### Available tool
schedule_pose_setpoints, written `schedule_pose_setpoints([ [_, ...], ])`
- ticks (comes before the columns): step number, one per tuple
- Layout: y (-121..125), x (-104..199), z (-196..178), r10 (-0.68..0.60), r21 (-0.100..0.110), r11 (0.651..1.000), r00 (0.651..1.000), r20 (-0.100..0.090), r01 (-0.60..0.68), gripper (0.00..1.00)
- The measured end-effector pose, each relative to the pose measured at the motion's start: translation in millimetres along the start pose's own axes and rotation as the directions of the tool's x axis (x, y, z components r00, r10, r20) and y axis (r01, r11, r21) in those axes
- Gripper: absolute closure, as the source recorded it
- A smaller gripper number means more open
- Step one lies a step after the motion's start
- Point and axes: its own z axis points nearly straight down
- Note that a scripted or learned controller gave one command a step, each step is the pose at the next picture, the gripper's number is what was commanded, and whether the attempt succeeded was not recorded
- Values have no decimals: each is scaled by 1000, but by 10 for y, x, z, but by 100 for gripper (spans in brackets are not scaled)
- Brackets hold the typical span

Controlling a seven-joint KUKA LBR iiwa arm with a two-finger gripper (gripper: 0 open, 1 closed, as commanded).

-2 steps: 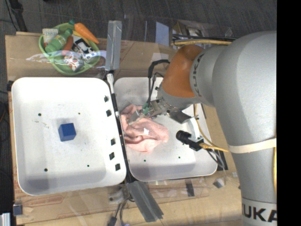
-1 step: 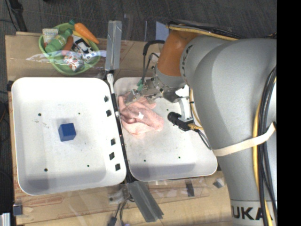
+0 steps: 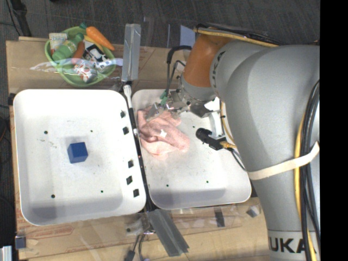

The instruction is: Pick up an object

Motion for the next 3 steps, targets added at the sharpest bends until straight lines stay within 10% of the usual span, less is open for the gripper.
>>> schedule_pose_setpoints([
  [1,-451,-53,6,-72,2,997,997,-2,72,0],
  [3,-15,-64,-1,-9,1,1000,1000,0,9,0],
])
